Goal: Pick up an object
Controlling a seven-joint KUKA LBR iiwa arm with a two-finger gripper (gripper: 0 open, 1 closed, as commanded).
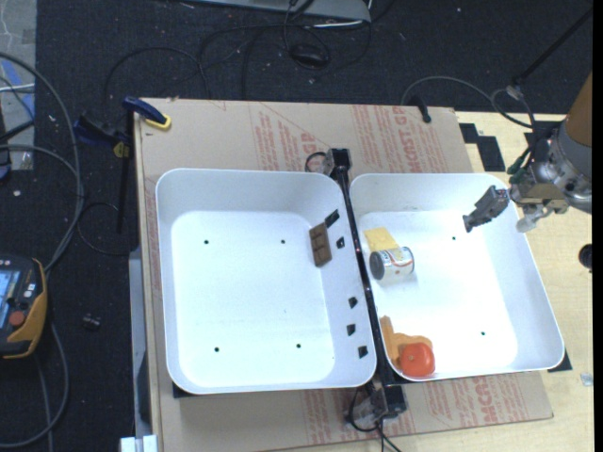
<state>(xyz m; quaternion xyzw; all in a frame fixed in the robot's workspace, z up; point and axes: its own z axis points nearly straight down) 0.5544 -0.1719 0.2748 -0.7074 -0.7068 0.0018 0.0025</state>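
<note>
A small silver can (392, 263) lies on its side in the right bin (528, 281), touching a yellow block (380, 239) near the divider. An orange-red object (415, 356) sits in that bin's front left corner. The gripper (486, 207) hangs over the bin's far right part, well apart from them, touching nothing; how far open cannot be told. A brown piece (321, 245) leans in the left bin (188, 196)

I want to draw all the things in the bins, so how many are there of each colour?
Brown: 1, the small brown block in the left white bin
Yellow: 1, the flat yellow piece in the right white bin
Silver: 1, the silver metal can
Red-orange: 1, the round red-orange toy
Total: 4
</note>
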